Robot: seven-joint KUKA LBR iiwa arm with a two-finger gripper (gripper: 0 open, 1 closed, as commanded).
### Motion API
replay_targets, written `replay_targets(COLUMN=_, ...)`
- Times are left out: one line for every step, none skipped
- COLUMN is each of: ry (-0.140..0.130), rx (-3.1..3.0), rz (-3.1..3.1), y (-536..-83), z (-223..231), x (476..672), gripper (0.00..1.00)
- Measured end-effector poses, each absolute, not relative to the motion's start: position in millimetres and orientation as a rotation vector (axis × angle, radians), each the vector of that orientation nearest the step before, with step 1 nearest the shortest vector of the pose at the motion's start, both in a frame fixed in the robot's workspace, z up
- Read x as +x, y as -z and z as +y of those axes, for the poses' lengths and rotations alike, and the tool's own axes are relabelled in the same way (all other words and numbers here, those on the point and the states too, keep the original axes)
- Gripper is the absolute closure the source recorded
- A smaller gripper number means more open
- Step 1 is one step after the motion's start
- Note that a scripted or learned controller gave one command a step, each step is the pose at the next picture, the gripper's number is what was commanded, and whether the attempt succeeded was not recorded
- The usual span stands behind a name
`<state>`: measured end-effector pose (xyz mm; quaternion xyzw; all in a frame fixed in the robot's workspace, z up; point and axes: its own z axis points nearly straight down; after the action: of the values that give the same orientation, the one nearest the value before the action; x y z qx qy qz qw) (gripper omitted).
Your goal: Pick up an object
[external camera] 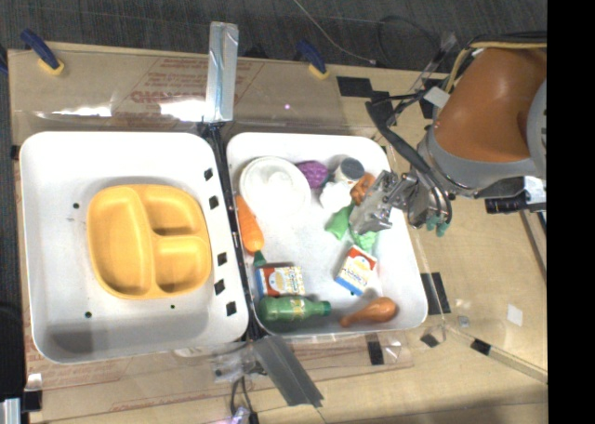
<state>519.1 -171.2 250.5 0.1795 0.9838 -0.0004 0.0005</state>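
We see the claw low in the right bin, right over a green toy with a small carton just below, can't tell its grip.

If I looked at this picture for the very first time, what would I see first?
Probably the big yellow plastic tray with compartments, alone in the left white bin. Next, the jumble of toy food in the right white bin: an orange carrot, a green bottle and a purple bunch of grapes. The robot's metal gripper hangs over that bin's right side, above something green.
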Motion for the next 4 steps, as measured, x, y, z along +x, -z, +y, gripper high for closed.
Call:
replay_targets(ry=-0.001, rx=0.787, rz=3.043, y=-200, z=-122, x=488.7, gripper=1.0)
replay_targets(ry=-0.002, rx=0.771, rz=3.04, y=-251, z=-84, x=549.2, gripper=1.0)
replay_targets(ry=0.001, rx=0.998, rz=2.983, y=-190, z=-28, x=476.1, gripper=1.0)
replay_targets(ry=-0.005, rx=0.985, rz=2.978, y=-238, z=5, x=524.4, gripper=1.0)
